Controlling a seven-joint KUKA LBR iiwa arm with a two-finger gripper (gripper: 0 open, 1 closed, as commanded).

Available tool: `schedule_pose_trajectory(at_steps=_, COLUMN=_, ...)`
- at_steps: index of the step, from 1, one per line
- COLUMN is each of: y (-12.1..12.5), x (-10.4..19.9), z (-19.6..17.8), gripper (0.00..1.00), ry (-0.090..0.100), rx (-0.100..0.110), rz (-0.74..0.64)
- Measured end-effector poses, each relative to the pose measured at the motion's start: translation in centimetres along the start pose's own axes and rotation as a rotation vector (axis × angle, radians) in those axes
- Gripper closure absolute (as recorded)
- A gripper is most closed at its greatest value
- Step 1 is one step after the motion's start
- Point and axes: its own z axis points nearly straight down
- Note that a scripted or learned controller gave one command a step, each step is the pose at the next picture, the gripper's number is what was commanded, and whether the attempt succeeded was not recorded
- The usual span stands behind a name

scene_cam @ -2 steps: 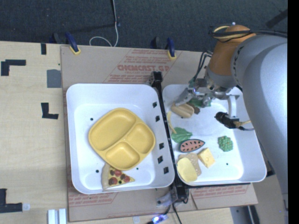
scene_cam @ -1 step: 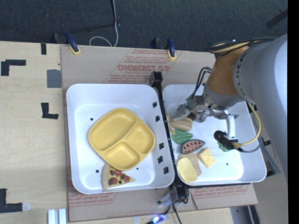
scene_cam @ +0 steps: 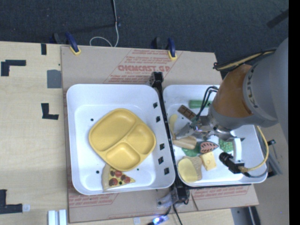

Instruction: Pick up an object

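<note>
I am reaching in from the right, my arm (scene_cam: 253,95) hanging over the right bin (scene_cam: 260,172) with its orange band above the wrist. My gripper (scene_cam: 202,128) is hovering low among the toy food heaped in that bin. My own wrist is blocking the view, so I cannot tell how my jaws are standing or whether anything is lying between them.

Beneath and around me, a brown bar (scene_cam: 185,112) is lying tilted toward the bin's upper left, a green piece (scene_cam: 196,104) is sitting just above it, and a watermelon slice (scene_cam: 207,147) is lying just below my gripper. A cheese wedge (scene_cam: 208,161) is sitting beside a pale yellow round (scene_cam: 187,170) near the bin's front wall.

In the left bin (scene_cam: 75,125), a yellow plate (scene_cam: 122,138) with three compartments is sitting in the middle, and a pizza slice (scene_cam: 115,178) is lying just beside its lower edge.
</note>
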Motion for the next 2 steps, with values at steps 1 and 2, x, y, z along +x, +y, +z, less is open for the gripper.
schedule_pose_trajectory(at_steps=1, y=-5.5, x=-3.4, z=-0.1, gripper=0.00, ry=0.004, rx=-0.002, rz=-0.002)
schedule_pose_trajectory(at_steps=2, y=-0.5, x=-0.7, z=0.1, gripper=0.00, ry=0.003, rx=0.014, rz=-0.002)
